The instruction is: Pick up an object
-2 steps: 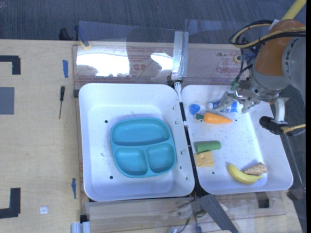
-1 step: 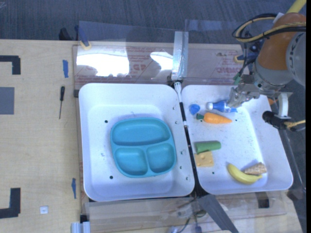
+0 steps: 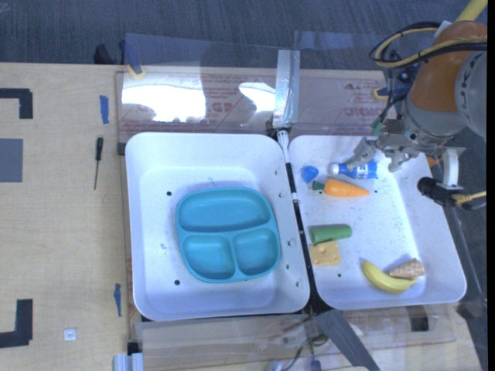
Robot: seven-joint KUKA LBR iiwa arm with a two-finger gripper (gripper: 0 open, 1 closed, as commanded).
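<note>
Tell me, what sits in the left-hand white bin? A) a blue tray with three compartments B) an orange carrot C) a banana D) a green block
A: the blue tray with three compartments lies alone in the left bin, while the banana, the carrot and the green block all lie in the right bin.

Glossy white plastic bins point(image 3: 155, 161); smooth matt blue plastic tray point(image 3: 227, 233); pale wood-grain bench point(image 3: 54, 230)
</note>
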